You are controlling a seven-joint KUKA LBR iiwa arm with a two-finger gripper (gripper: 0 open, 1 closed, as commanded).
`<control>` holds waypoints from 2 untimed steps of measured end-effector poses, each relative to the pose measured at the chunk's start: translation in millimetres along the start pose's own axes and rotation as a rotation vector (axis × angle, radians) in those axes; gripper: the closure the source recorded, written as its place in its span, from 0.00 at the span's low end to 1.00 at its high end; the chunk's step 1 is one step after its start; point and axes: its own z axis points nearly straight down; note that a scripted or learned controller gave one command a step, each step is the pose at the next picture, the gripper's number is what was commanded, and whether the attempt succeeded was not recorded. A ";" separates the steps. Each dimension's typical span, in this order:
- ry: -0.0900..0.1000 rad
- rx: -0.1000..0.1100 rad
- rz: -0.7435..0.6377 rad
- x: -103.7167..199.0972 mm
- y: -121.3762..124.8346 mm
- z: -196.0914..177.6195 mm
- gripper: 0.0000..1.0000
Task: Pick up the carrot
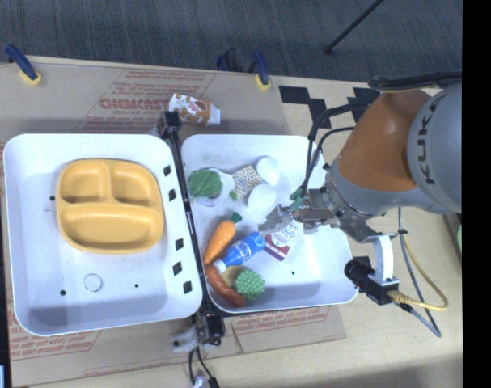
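Note:
The carrot (220, 240) is orange with a small green top. It lies tilted near the left wall of the right bin (330, 281), green end pointing up and right. My gripper (288, 217) hangs over the middle of the right bin, to the right of the carrot and clearly apart from it. It sits close above a small red and white packet (281, 242) and beside a white egg (261, 198). The grey wrist with its orange band (374, 148) reaches in from the right.
Around the carrot lie a blue and white bottle (243, 250), a green knobbly piece (249, 283), a sausage (223, 287), a green leafy piece (205, 183) and a second egg (268, 168). The left bin (35, 289) holds a yellow divided plate (110, 203).

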 end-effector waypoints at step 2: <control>-0.001 0.000 -0.177 23.5 41.5 133.7 0.00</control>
